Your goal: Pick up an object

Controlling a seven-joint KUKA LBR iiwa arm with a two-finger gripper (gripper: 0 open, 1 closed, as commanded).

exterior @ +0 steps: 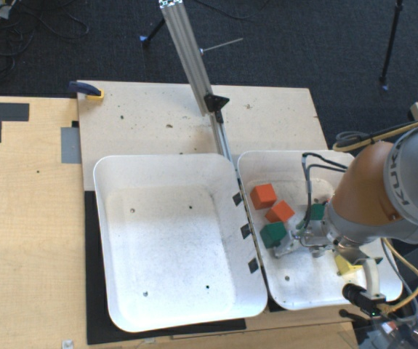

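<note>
Where the right bin (318, 297) holds two orange blocks (264, 195), a green block (272, 234) beside the end effector (296, 242), grip state unclear.

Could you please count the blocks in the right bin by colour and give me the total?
Orange blocks: 2
Green blocks: 2
Yellow blocks: 1
Total: 5

I'm looking down at a pale wooden bench (194, 115) standing on dark carpet (303, 35), with black cables (19, 9) trailing across the floor. A light wood panel (27, 231) is lying at left, and a metal rail (190, 57) is leaning over the bench.
</note>
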